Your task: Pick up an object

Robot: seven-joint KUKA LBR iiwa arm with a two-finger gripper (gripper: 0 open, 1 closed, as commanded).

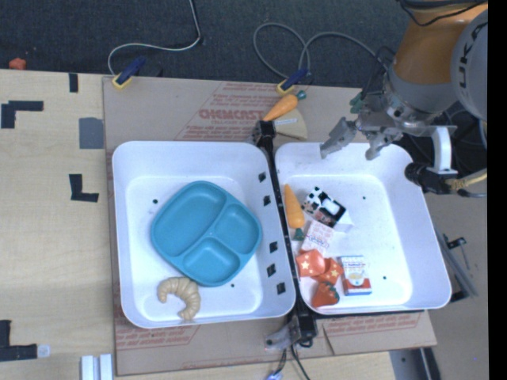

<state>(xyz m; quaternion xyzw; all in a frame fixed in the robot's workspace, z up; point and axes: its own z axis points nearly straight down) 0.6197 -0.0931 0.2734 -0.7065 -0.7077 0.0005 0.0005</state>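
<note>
Croissant (pixel 181 296) sits nearest, at the front of the left bin (pixel 127 212), tan and curved, looks like moulded plastic. Just behind it is a blue divided plate (pixel 207 231), smooth, three compartments.

Right bin (pixel 420 236) has the pickable clutter, all bunched against its left side. An orange carrot (pixel 292 205) lies along the divider wall. A black-and-white toy (pixel 325 207) is beside it, can't tell what it is. A white printed packet (pixel 320 233) is in front of that. Red crumpled pieces (pixel 318 274) come next, and a small boxed card (pixel 356 275) is touching them on the right.

My tool (pixel 354 138) hangs above the back edge of the right bin, fingers spread wide, nothing between them.

My judgement: the carrot is the best target. It's stiff, light and tapered, so I'd grip across the thicker middle. It's close to the wall, so there's little room for the finger on that side. The packet is flat and thin, hard to pinch. The red pieces look soft and may deform or slip. Everything here looks light, nothing fragile.

Outside the bins, on the bench at the back, are a second carrot (pixel 281 106) and a pale wedge (pixel 290 125).
</note>
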